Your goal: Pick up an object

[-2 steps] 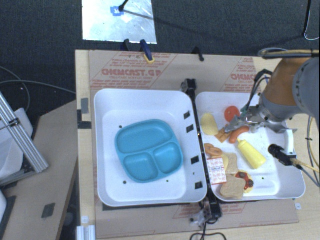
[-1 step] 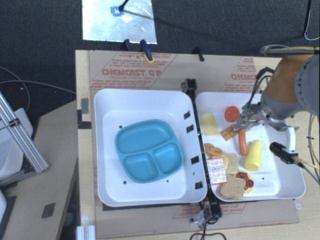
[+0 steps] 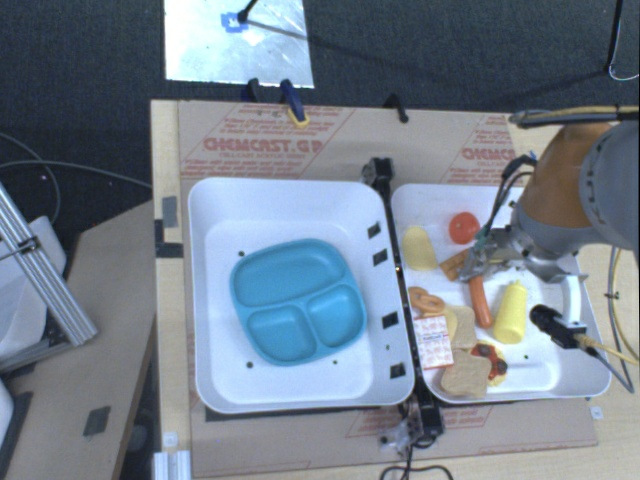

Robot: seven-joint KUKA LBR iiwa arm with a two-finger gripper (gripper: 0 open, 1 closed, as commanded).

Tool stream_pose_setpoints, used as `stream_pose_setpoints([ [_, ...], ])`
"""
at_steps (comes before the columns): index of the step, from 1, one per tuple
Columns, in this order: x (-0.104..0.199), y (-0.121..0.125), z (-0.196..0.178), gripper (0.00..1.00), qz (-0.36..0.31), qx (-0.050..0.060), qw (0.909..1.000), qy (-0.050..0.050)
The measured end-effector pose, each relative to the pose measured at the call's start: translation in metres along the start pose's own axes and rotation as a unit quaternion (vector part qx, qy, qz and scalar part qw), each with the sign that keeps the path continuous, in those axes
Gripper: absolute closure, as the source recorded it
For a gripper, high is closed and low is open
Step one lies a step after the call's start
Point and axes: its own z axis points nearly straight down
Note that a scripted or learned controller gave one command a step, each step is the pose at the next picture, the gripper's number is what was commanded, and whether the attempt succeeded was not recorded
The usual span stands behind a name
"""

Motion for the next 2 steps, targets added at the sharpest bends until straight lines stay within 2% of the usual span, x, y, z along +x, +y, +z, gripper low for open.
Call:
stream_pose_setpoints([
  [1,0.033,0.022,-0.035,1.0,-0.004,-0.003,1.0,0.0],
  [2,0.128,-0.048,-0.104,1.0,-0.006,-0.002,1.0,0.002],
])
